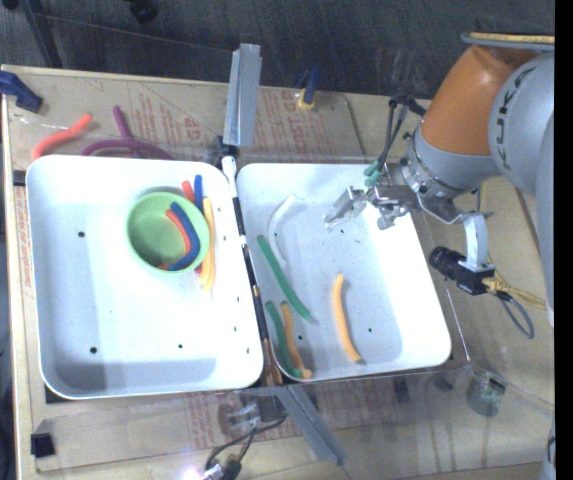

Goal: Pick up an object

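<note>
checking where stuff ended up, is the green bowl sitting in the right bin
No, the green bowl sits in the left bin, with red, blue and yellow strips lying in it, while the right bin holds loose strips.

Tabletop of pale board carries two shallow white bins side by side: left bin, right bin. Orange strip and purple loop lie behind the left bin.

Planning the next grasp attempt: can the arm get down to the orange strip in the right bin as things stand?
Probably yes. The orange strip lies flat on bare floor of the right bin, apart from the green strips beside it, with nothing over it. The gripper hangs above the same bin's far end.
</note>
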